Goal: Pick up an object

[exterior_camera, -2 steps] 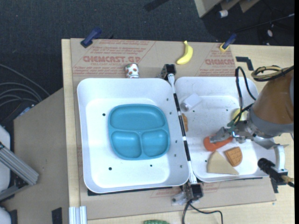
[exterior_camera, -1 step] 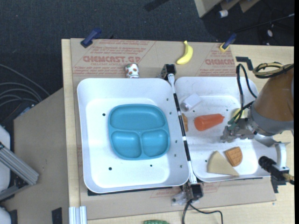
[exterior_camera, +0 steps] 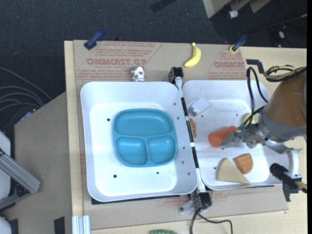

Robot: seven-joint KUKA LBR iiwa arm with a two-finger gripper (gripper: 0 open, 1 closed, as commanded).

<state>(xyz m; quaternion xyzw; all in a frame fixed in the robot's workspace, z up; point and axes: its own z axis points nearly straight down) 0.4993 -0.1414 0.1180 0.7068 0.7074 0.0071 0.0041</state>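
The right bin (exterior_camera: 214, 94) holds an orange-red carrot-shaped object (exterior_camera: 218, 136), a beige wedge (exterior_camera: 230, 172), a brown bread-like piece (exterior_camera: 244, 163), a small white-grey block (exterior_camera: 197, 106) and a small brown piece (exterior_camera: 193, 128) by the left wall. My gripper (exterior_camera: 234, 138) reaches in from the right and sits low at the right end of the orange-red object, touching or nearly touching it. The grey wrist hides how it meets the object.
The left bin (exterior_camera: 97, 101) carries a blue divided plate (exterior_camera: 144, 136). On the bench behind the bins lie a yellow banana (exterior_camera: 193, 56) and a small red-and-white object (exterior_camera: 138, 73). Black cables (exterior_camera: 253, 89) loop over the right bin's far corner.
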